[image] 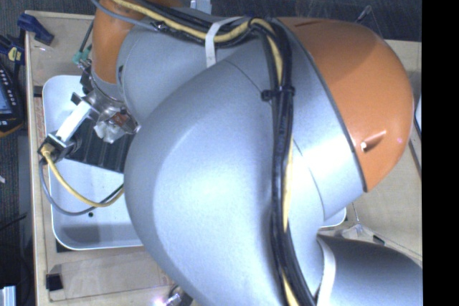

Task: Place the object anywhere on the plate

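Arm (237,154) looms huge, grey bulk blocking most of bench. Gripper (107,122) hangs over left white bin (86,233), above dark slab, possibly the plate (100,147). Small pale crumpled thing (115,127) right at gripper tip, maybe the object; fingers hidden, cannot tell their state. Yellow cable (79,193) loops across bin floor.

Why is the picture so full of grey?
Camera view: the arm sits close under the lens, big and soft-edged, covering most of the bench; light gleams on its orange band; the left bin shows at the edge, shadowed beneath the arm.
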Robot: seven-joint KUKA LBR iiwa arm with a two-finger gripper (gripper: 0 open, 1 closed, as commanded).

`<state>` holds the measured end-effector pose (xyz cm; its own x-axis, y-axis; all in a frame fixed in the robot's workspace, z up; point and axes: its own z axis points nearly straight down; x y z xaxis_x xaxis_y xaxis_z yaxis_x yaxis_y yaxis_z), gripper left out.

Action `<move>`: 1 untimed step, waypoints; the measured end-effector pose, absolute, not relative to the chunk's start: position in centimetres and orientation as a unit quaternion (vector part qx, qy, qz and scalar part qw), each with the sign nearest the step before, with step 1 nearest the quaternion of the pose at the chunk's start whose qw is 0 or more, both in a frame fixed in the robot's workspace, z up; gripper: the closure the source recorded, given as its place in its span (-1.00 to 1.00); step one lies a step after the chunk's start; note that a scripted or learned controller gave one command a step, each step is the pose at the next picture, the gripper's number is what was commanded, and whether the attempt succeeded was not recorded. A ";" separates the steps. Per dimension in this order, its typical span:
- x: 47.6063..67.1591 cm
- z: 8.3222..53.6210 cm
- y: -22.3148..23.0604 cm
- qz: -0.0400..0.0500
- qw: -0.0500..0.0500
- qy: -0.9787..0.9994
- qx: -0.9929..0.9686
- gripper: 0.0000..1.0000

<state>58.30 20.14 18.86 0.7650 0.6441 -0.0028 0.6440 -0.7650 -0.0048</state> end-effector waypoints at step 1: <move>56.7 24.4 14.0 0.003 0.003 -0.515 -0.857 1.00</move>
